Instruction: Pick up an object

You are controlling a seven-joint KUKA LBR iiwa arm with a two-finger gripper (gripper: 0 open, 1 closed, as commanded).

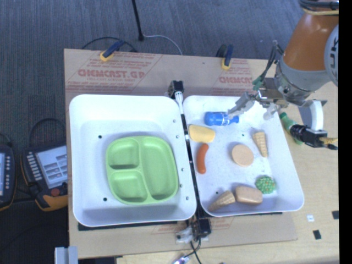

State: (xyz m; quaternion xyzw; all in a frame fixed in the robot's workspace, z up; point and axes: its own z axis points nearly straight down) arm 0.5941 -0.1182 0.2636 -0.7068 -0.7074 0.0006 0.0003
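The tool (pixel 235 112), its grip state unclear, sits at a small blue cylinder-shaped object (pixel 215 118) lying on its side.

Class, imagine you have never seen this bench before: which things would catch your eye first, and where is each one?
The bright green divided plate lies alone in the left bin. In the right bin toy foods are scattered, among them a blue bottle near the back and an orange sausage by the left wall. The orange-banded arm reaches in from the right, its claw beside the bottle.
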